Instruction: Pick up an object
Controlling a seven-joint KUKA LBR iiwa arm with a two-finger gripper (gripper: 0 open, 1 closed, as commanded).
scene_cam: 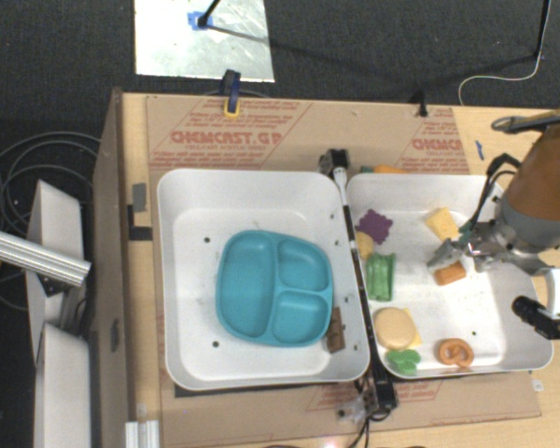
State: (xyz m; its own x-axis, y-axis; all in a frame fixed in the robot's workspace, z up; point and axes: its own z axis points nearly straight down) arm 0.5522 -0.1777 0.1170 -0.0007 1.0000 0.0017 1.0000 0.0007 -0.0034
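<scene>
The gripper (455,253) is seen low in the right bin (504,348), with an orange block (450,273) at its tips, but whether the block is actually clamped or merely touched cannot be told, nor how far the jaws are parted. A failed lift could be expected if the block is only pinched at its upper edge, since it might slip or be nudged aside. The yellow block (441,222) lies close at 11 o'clock and could be knocked, while the green piece (380,276) at 9 o'clock, the beige round (396,327) and the pretzel (455,351) at 6 o'clock are kept well apart; a teal divided plate (273,287) is held in the left bin (182,250).
</scene>
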